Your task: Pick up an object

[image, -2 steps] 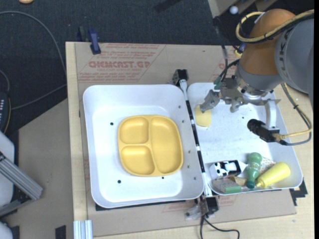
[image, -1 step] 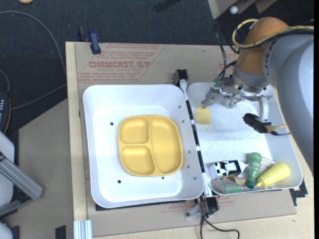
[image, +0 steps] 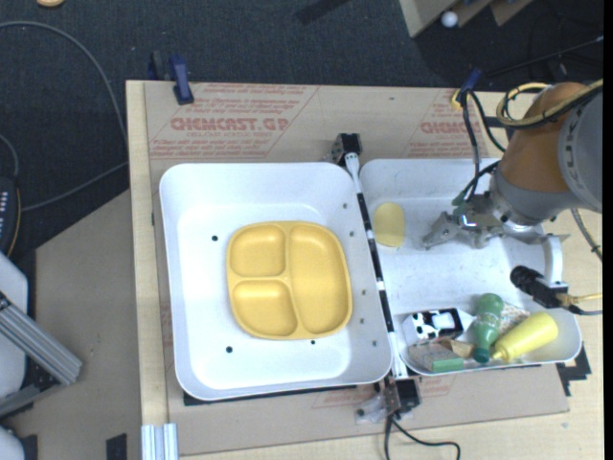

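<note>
Nearest me, a yellow divided plate (image: 287, 279) fills the left bin (image: 182, 257). The pale yellow disc (image: 390, 223) in the right bin (image: 421, 175) looks light, slick; grip its edges. The gripper (image: 458, 230) spreads wide, empty.

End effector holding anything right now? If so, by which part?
Nothing held. The end effector hangs over bare floor of the right white bin, apart from the pale yellow round piece and the toy pile.
</note>
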